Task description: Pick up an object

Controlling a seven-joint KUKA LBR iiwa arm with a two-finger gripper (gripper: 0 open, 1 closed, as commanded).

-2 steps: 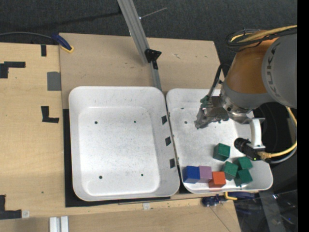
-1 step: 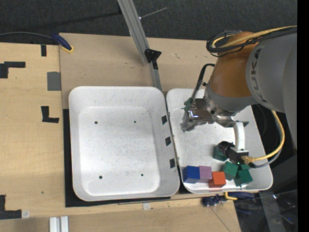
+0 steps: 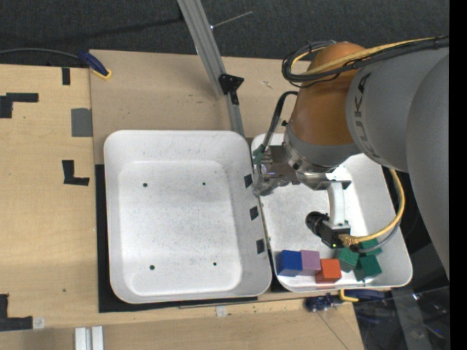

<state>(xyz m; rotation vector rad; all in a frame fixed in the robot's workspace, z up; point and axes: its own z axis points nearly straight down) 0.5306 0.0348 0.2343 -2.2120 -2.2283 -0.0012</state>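
Observation:
Several small blocks lie in a row along the near edge of the right bin: a blue block, a purple block, an orange block and two green blocks. My gripper hangs over the far left part of the right bin, close to the wall it shares with the left bin. It is well behind the blocks and apart from them. The arm's orange band and grey wrist cover the middle and back of the right bin.
The left bin stands beside the right one on a black mat. A slanted metal pole runs from the top down to the bins' shared far corner. Black cable fittings hang near the blocks.

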